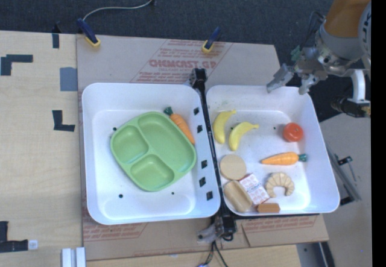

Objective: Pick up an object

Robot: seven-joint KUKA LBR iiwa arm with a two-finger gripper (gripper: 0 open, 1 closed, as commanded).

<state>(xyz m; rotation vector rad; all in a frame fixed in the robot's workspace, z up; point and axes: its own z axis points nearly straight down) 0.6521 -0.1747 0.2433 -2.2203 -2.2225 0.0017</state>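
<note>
**Gripper hanging over the right bin's back edge**

From the overhead camera, the gripper [292, 82] is sitting spread apart, gripping nothing, just above the right bin [325, 166] rim. The tomato [293, 132] is lying near it inside, bananas [232, 129] alongside.

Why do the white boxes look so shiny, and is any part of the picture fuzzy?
In the camera view, the right bin and left bin are bright from overhead light, their white walls almost washed out; soft shadows sit under the green tray and bananas; the gripper and arm look a little fuzzy near the edge, while the toy food stays fairly sharp.
</note>
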